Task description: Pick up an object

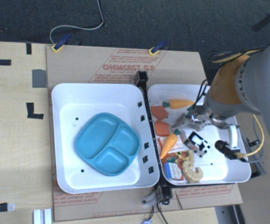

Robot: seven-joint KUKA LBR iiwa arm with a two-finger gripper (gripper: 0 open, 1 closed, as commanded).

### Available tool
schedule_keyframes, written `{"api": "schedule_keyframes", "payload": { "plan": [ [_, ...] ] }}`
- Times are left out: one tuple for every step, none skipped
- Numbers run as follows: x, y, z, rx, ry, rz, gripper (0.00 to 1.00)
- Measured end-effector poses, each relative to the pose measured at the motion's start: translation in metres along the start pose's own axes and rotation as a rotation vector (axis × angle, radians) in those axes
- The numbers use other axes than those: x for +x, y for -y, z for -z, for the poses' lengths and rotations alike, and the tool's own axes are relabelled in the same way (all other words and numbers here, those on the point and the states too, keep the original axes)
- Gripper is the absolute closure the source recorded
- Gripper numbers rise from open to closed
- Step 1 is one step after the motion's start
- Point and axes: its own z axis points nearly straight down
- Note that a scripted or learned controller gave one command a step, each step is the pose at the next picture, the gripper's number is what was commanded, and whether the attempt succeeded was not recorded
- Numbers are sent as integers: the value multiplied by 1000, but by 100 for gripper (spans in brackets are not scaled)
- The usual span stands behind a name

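Jaws sit low in the right bin (218,171), among the toys; can't tell if they're apart or together, nothing seen between them. Risk: clutter is tight, so closing here could nudge neighbours or catch two things, or slip off. Nearest pick is the carrot (168,145), just left of the jaws: orange, tapered, lying slanted, smooth. Second carrot (181,103) above-left. Blue plate (107,143) well left, in other bin (60,97).
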Motion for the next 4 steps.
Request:
{"api": "schedule_keyframes", "payload": {
  "plan": [
    [-1, 0, 8, -1, 3, 0, 100],
    [-1, 0, 8, 0, 3, 0, 0],
    [53, -60, -1, -2, 0, 2, 0],
    [52, -83, -4, 44, -5, -8, 0]
  ]
}}
